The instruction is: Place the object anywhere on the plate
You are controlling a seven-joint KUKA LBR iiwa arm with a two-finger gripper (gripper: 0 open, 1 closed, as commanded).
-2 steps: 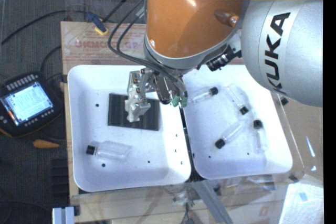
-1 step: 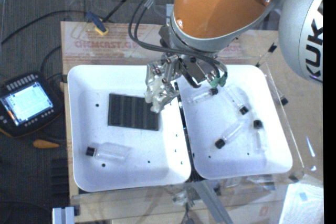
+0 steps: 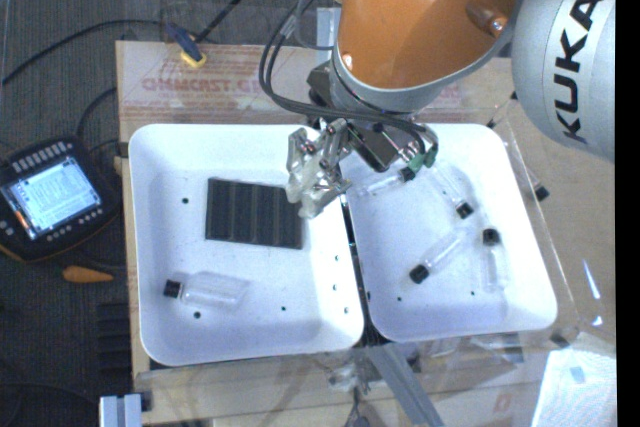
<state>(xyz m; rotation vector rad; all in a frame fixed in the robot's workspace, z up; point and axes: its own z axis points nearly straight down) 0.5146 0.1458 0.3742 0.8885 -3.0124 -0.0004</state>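
Tool: the tool (image 3: 318,177) hangs over the inner edge of the left bin (image 3: 160,315), just beside the right end of the dark plate (image 3: 252,213). I cannot tell how far open it is. Something pale and clear sits at its tip, but I cannot tell if it is a vial or a part of the tool.
Step in hand: it looks like the carry or the set-down near the plate, if a vial is really held.
Next move: shift a little to the left so the tip is above the plate, then lower and let go.
Left bin: the dark ribbed plate lies flat in it; one clear vial with a black cap (image 3: 205,290) lies near the front corner, apart from the plate.
Right bin (image 3: 530,305): several clear vials (image 3: 440,258) with black caps lie scattered in it.
Surface: both bins stand side by side on the surface (image 3: 150,95), touching in the middle.
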